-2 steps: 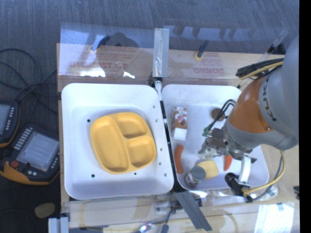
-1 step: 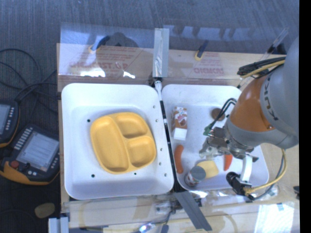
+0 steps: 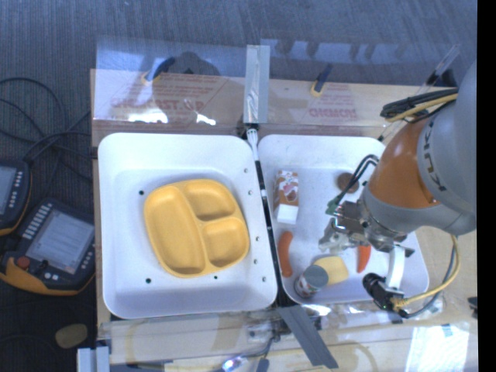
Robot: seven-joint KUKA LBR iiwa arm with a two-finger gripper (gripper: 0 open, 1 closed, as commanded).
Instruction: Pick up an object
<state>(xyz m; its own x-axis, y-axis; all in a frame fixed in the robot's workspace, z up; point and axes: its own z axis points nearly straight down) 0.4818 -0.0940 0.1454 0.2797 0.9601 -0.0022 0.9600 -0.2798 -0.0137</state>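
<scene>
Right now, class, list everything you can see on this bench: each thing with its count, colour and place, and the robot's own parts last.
bins: two, white, side by side on the bench
tray: one, yellow, three compartments, in the left bin
box: one, brown and white, upper left of the right bin
carrots: two, orange, right bin; one by the left wall, one beside the gripper
block: one, pale yellow, lower right bin
can: one, grey, touching the block's lower left
brown item: one, small, upper right bin, too small to identify
pendants: two, dark with orange, left of the bins
arm: one, grey and orange, over the right bin
gripper: one, above the block
</scene>
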